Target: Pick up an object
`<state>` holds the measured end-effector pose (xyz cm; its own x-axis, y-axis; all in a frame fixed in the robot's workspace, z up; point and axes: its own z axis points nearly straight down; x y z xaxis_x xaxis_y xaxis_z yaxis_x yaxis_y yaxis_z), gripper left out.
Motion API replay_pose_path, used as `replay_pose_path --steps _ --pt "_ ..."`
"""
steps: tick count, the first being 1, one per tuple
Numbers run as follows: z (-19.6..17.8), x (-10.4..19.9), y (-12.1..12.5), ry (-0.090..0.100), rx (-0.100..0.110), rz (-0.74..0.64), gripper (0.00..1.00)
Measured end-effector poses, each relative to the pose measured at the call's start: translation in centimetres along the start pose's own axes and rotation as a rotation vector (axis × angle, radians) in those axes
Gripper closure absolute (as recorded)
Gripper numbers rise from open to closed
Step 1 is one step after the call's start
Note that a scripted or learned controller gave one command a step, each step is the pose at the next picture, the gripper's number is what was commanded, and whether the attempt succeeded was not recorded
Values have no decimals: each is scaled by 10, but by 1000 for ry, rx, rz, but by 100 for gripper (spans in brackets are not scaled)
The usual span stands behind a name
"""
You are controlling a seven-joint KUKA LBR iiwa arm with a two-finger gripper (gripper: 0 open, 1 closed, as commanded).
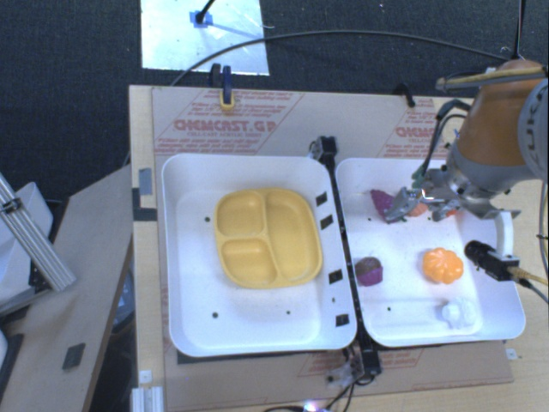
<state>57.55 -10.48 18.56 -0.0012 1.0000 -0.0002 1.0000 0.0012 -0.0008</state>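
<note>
My gripper point(420, 209) hangs low over the back of the right bin point(497, 316), open, with its two grey fingers point(395, 213) spread wide. A small orange-red object point(417, 211) shows in the gap between them, partly hidden by the wrist. A purple object point(380, 200) lies just left of the left finger, close to or touching it. An orange pumpkin-shaped object point(443, 265) sits in front of the gripper. A dark maroon round object point(369, 270) rests near the bin's left wall. A small white object point(457, 313) lies at the front right.
The left bin point(189, 316) holds a yellow divided plate point(264, 237). A black hinged divider point(339, 247) runs between the bins. A black fitting with cable point(487, 260) sticks out over the right bin's right side.
</note>
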Motion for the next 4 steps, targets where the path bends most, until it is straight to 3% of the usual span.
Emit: replay_pose_path --steps 2,3,4 --pt "104 -1 -1 1 2 0 0" --pt "90 -2 0 0 -4 1 100" --pt "44 -8 -2 -1 -5 2 100"
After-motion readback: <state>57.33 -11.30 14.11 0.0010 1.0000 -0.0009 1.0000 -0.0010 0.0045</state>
